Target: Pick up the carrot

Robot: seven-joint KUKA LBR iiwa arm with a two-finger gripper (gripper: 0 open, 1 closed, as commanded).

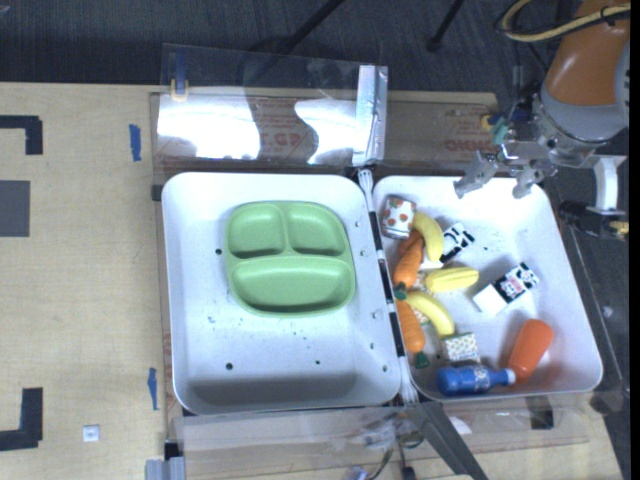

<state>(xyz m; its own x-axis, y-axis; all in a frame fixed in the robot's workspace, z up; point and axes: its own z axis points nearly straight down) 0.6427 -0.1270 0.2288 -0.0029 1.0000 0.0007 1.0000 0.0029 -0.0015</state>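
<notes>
Pale wood covers the desk (pixel 80 268), marked with black tape corners and blue tape tabs, and dark carpet lies beyond its far edge. Two white bins sit side by side on it; the left bin (pixel 190 298) holds a green divided plate (pixel 290 256). The right bin (pixel 570 298) holds the toys. The carrot (pixel 408 260) lies against that bin's left wall, just beside the divider, its long axis running near to far and leaning slightly right at the far end. A second carrot (pixel 412 330) lies nearer along the same wall. Bananas (pixel 440 293) rest just right of both. My hand (pixel 497 176) hovers over the bin's far edge, well apart from the carrot, fingers spread wide, gripping nothing.
</notes>
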